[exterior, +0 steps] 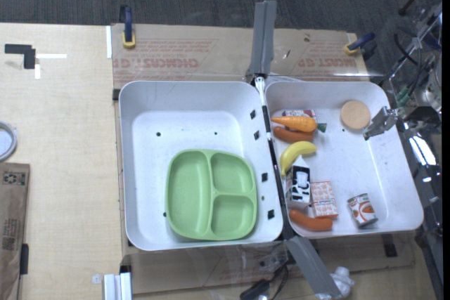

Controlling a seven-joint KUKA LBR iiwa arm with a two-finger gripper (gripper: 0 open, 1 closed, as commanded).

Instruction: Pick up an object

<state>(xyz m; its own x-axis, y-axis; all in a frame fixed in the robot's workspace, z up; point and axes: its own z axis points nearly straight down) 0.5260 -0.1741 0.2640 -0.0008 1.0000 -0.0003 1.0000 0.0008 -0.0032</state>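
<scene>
We see the gripper [375, 127] at the right of the frame, over the upper right part of the right bin [394, 186], with nothing between its fingers; whether it stands wide or narrow we cannot tell from this slant. Nearest to it is the round tan disc [355, 114], just to its left and slightly higher in the frame, lying flat with no long axis to line up on. The rest of the pickable things crowd the bin's left side: a carrot [295, 123] and a banana [297, 153], both lying roughly left to right, then a black-and-white carton [300, 186], a small box [323, 198] and a sausage [310, 221] toward the lower edge. A can [363, 210] sits alone at lower right, below the gripper. The left bin [140, 151] holds a green tray [211, 194]. We judge the disc the shortest reach: a small move left, then down.
</scene>
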